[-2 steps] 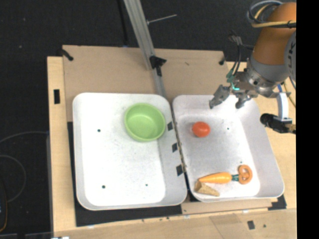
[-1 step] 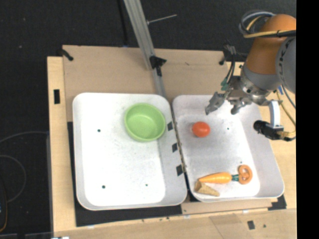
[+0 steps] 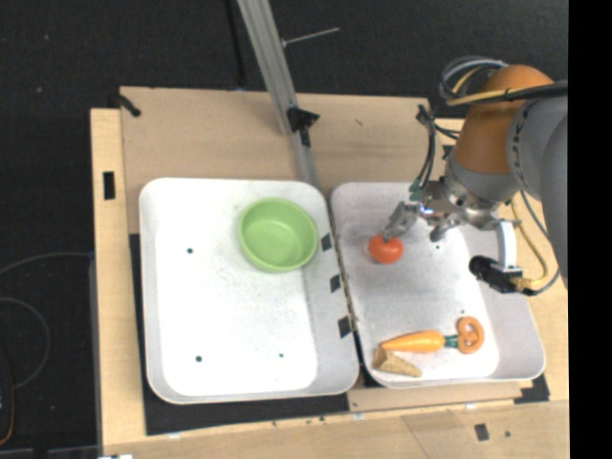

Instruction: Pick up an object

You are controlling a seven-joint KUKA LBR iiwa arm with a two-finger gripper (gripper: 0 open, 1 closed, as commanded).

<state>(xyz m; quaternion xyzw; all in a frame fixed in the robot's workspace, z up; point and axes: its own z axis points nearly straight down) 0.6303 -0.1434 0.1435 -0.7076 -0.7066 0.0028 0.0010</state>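
A small red tomato (image 3: 385,249) lies in the right bin (image 3: 497,361), near its upper left part. My gripper (image 3: 419,228) hangs just above and to the right of the tomato, open, with one finger (image 3: 397,224) reaching down close to the tomato's top. Nothing sits between the fingers. Lower in the same bin lie an orange carrot (image 3: 413,341), a small orange pretzel-shaped ring (image 3: 469,334) and a tan wedge (image 3: 396,362).
A green bowl (image 3: 278,234) stands in the upper middle of the left bin (image 3: 191,352). A slanted metal pole (image 3: 273,60) rises behind the bins. Cables and a black fitting (image 3: 494,272) hang beside the wrist, over the right bin.
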